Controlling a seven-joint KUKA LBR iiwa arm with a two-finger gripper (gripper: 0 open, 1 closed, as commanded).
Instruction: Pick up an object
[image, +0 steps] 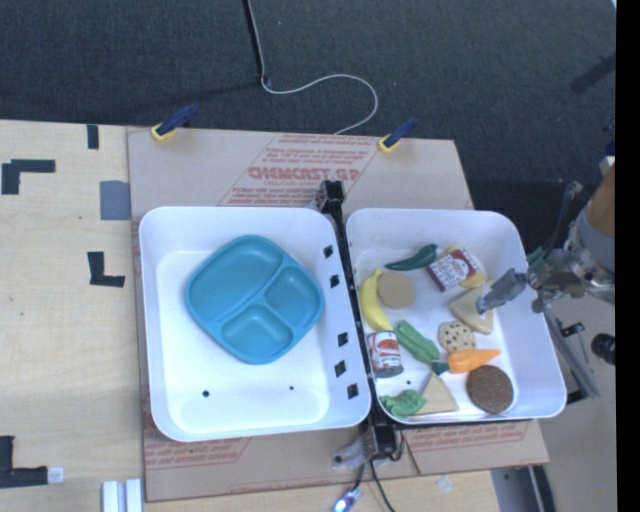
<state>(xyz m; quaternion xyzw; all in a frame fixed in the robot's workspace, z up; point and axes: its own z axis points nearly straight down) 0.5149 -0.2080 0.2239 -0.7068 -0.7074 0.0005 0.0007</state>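
Note:
The right bin (520, 245) holds several toy foods: a yellow banana (373, 300), a tan round biscuit (396, 291), a green chili (412, 258), a red packet (453, 269), a pale cheese wedge (470, 314), a chip cookie (455, 335), a green pea pod (418, 342), an orange carrot (472, 359), a brown round patty (490, 388), a small can (385, 353) and a green leaf piece (403, 404). My gripper (500, 291) reaches in over the bin's right wall, just above and right of the cheese wedge. Nothing is visibly held in it.
The left bin (160, 330) holds a blue divided plate (255, 297). Black clips line the shared wall (345, 300) between the bins. Both bins rest on a cardboard sheet (300, 170) with a white cable (330, 85) lying behind it. The arm's grey body (590, 270) stands off the right bin's edge.

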